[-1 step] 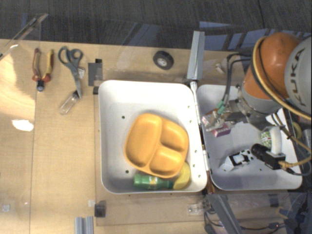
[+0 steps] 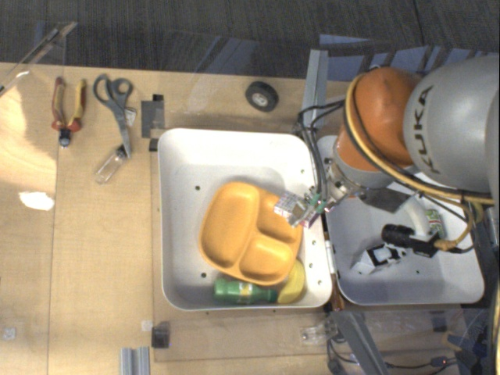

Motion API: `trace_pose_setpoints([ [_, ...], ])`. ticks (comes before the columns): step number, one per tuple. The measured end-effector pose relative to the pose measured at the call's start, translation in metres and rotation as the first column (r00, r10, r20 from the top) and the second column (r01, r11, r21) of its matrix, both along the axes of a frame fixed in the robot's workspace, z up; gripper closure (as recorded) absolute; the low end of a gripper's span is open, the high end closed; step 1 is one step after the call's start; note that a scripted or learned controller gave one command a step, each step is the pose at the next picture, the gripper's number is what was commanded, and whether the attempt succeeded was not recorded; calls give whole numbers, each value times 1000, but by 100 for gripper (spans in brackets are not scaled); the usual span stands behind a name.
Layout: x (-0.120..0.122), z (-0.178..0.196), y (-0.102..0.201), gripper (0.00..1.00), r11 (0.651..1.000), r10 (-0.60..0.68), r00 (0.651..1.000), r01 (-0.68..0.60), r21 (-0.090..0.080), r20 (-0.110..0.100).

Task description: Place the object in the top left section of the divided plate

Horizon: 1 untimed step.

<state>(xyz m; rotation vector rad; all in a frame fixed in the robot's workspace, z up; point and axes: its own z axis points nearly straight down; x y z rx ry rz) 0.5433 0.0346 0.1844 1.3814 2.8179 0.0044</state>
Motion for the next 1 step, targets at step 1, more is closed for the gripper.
trace_pose_setpoints([
  [1,0,0,0,0,1000,0,1000,0,0,0],
])
